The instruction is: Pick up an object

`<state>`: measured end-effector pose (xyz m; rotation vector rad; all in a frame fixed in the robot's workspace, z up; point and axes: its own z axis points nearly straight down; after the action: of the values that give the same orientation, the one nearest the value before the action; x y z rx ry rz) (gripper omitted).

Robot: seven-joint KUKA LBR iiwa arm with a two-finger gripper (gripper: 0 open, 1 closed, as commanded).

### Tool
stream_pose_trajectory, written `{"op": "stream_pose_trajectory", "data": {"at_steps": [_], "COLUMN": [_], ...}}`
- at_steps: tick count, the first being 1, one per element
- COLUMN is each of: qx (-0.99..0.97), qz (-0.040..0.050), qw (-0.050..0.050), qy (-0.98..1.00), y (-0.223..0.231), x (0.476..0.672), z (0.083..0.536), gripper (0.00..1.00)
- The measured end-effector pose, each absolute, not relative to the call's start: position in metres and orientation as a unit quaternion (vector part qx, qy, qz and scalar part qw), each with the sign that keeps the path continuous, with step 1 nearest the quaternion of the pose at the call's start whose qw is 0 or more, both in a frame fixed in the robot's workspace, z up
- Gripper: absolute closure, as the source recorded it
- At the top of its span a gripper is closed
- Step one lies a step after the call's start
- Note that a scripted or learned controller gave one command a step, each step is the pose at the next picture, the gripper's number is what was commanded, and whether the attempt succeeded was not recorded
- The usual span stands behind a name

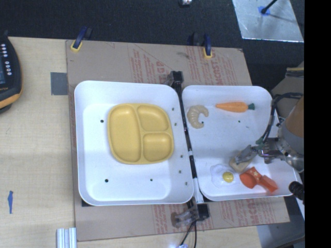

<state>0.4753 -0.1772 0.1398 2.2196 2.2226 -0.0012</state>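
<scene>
My gripper point(251, 153) reaches in from the right, low over the right bin point(227, 133) near its front right part. Its tip is right at a small tan object point(238, 164), touching or just above it; I cannot tell which. Just in front of the gripper lies a red-orange toy piece point(257, 180). To that piece's left sits a fried egg point(224, 175), white with a yellow yolk. At the back of the bin lie an orange carrot point(232, 106) with a green tip and a pale curled shrimp point(196, 114).
The left bin point(93, 185) holds a yellow divided plate point(140, 133) at its centre. Both bins rest on a cardboard sheet point(129, 61) held by clamps. A black and orange device point(8, 71) lies at the bench's left edge.
</scene>
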Motion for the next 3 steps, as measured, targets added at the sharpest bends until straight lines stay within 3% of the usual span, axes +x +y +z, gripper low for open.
{"op": "stream_pose_trajectory", "data": {"at_steps": [1,2,3], "qx": [0.705,0.707,0.704], "qz": [-0.0008,-0.0009,0.0011], "qw": [-0.002,0.001,0.001], "qy": [0.709,0.707,0.710], "y": [-0.160,-0.215,-0.186], "x": [0.476,0.476,0.545], "z": [0.090,0.093,0.092], "gripper": [0.00,0.00,0.00]}}
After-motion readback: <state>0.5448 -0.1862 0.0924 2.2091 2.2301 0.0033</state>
